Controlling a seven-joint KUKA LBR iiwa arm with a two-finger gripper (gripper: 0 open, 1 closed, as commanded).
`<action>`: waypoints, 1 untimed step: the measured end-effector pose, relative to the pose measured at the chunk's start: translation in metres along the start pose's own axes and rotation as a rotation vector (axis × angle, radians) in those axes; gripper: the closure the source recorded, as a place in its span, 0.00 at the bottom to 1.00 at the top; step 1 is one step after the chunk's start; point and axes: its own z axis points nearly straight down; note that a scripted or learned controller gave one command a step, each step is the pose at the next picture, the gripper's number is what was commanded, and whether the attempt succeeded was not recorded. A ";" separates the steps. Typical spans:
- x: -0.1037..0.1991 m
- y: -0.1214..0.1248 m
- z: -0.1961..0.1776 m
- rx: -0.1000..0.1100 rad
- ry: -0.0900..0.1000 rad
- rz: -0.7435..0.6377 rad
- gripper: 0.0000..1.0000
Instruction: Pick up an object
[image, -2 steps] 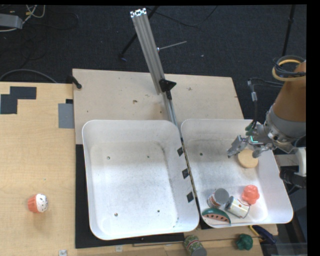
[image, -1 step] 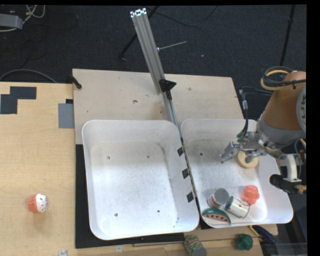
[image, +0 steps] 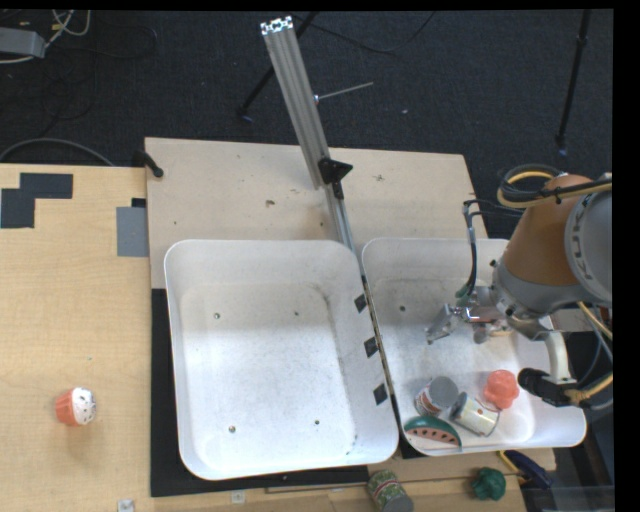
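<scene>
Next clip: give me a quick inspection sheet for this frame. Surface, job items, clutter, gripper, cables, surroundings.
Surface: bench with left bin and right bin side by side.
Job items: grey can, orange-red piece, watermelon slice toy, pale cylinder, clustered at the right bin's near end.
Clutter: small orange toy on the wooden floor panel; green item below the bench.
Gripper: above the right bin, holding nothing visible.
Cables: yellow-black coil behind the arm.
Surroundings: dark carpet, aluminium rail.
</scene>
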 end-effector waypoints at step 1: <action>0.000 0.000 0.008 -0.007 -0.002 0.002 0.00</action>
